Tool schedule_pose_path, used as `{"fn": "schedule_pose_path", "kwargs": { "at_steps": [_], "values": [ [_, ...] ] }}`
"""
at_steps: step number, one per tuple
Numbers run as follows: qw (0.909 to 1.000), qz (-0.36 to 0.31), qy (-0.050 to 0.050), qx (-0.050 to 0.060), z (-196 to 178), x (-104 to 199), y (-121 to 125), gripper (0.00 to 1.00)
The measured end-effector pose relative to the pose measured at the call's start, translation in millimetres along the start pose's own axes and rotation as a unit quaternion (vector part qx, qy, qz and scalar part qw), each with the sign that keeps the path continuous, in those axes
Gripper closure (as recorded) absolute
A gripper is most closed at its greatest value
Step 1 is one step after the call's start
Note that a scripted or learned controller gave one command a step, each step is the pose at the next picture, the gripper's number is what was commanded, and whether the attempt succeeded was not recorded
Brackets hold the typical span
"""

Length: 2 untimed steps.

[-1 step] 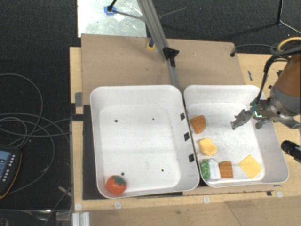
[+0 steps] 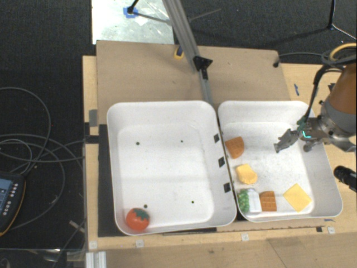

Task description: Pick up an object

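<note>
Camera view: we judge the orange wedge (image 2: 235, 147) light and rigid, best pinched across its flat sides; pincer (image 2: 281, 144) state — cannot tell.

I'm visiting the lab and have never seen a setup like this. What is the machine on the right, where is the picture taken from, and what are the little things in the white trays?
One camera fixed above the bench looks down at a slant. The machine reaching in from the right is a robot arm, ending in a two-finger gripper above the right bin. Nothing is seen between its fingers. That bin holds toy foods: an orange bread-like piece, a yellow lump, a green and white item, a brown waffle-like block and a yellow cheese wedge. The left bin holds a red tomato near its front corner.
</note>
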State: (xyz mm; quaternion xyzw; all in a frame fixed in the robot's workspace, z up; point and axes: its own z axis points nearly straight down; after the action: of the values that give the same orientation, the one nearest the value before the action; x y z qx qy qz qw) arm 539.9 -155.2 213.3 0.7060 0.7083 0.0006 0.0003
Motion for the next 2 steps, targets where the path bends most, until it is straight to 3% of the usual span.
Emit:
{"fn": "schedule_pose_path", "kwargs": {
  "at_steps": [2],
  "values": [
    [1.0, 0.001, 0.001, 0.003, 89, 1, -13, 0.0]
  ]
}}
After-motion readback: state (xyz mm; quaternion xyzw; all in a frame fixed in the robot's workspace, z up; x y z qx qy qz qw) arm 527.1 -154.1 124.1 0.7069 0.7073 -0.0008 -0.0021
